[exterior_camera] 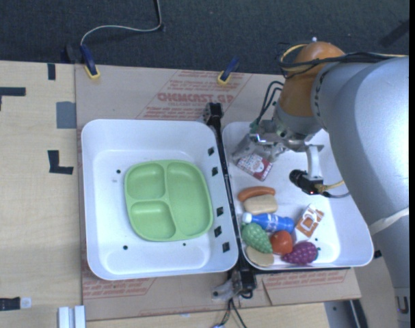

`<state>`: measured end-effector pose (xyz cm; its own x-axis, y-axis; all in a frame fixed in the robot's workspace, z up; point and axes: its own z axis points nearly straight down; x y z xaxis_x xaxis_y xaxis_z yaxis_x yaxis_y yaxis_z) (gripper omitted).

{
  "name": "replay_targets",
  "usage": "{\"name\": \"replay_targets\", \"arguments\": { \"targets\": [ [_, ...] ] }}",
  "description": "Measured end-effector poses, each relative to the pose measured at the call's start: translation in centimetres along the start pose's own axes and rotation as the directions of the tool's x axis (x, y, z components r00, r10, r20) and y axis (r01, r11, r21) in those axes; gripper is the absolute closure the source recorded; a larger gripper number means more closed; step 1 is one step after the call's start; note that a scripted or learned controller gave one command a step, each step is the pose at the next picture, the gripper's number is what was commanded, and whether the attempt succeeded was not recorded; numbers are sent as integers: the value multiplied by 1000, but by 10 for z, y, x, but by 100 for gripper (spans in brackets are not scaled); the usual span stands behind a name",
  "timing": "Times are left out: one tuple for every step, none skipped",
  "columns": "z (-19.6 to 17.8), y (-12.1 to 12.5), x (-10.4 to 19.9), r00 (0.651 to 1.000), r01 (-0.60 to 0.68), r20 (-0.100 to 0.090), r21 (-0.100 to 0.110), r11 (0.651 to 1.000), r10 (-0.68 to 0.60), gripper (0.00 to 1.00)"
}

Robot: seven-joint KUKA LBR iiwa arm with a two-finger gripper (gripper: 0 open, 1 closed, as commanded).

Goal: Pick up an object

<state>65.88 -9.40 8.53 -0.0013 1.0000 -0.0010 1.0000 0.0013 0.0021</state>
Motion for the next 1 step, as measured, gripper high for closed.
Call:
{"name": "replay_targets", "arguments": {
  "targets": [
    [-10, 0, 0, 1000, 0, 2, 0, 1000, 0, 100]
  ]
}}
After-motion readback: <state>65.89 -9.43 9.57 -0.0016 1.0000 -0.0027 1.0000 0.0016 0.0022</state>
